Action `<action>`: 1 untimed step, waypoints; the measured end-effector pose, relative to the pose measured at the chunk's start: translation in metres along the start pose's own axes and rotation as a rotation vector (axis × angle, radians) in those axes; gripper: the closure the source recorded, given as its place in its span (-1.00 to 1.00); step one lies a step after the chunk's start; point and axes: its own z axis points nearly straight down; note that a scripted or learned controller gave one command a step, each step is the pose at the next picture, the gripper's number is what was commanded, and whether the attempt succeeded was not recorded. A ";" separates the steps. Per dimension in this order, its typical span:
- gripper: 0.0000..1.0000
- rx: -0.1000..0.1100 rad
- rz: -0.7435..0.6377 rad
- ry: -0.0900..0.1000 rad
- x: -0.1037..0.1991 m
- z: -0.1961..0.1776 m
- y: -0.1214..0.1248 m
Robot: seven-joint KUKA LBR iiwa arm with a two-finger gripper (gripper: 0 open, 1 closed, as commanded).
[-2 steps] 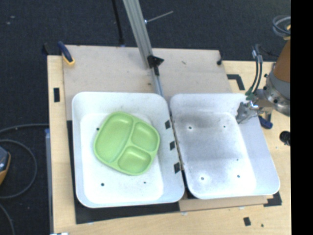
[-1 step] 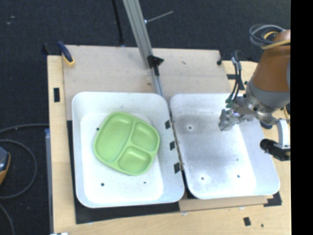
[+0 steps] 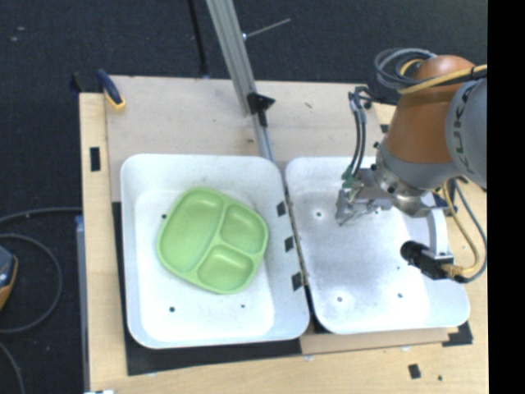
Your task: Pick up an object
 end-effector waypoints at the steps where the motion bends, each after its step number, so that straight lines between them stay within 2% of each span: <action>1: 1.00 0.001 0.001 0.000 0.046 -0.004 -0.016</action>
